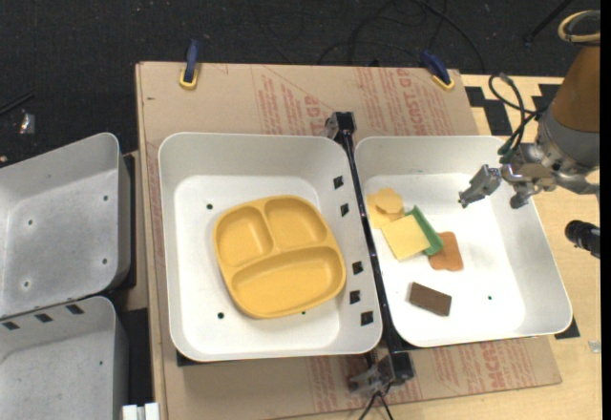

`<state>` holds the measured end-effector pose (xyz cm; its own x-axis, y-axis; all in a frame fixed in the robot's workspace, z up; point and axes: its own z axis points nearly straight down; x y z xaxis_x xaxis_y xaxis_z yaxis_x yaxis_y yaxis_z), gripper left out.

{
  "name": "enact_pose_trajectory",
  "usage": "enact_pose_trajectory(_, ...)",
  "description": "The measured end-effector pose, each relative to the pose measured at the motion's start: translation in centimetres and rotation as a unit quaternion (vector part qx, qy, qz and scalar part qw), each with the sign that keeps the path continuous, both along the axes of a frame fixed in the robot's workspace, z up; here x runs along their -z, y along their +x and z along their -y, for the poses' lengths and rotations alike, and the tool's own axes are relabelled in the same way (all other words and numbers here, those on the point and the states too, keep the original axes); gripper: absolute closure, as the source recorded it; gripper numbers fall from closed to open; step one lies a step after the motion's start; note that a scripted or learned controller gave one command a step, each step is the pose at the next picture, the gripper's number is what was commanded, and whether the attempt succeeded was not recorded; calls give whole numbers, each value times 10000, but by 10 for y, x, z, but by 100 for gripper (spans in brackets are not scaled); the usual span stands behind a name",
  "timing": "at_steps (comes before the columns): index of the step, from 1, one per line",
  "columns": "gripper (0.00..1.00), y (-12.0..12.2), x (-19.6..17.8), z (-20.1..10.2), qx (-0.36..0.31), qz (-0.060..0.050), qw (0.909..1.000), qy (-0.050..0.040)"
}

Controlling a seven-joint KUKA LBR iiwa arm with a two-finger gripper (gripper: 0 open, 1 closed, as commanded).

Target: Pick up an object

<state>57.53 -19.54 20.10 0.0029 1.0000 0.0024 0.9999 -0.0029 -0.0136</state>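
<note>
Yellow divided plate sits in the left bin — right bin holds yellow, green, orange and brown blocks. Gripper hovers low over the right bin's upper right, arm reaching in from the right; fingers spread, nothing between them. Cardboard lettering beneath — unreadable.

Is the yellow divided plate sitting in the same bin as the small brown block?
No. The yellow plate lies in the left bin, while the brown block lies in the right bin.
</note>
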Motion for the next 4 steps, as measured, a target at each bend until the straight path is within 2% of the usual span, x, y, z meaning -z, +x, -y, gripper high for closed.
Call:
enact_pose_trajectory(1, 0, 3, -8, -1, -19, 68, 10000, -14)
enact_pose_trajectory(3, 0, -5, 85, 7, -6, 50, 10000, -9)
enact_pose_trajectory(4, 0, -5, 109, 7, -6, 68, 10000, -15)
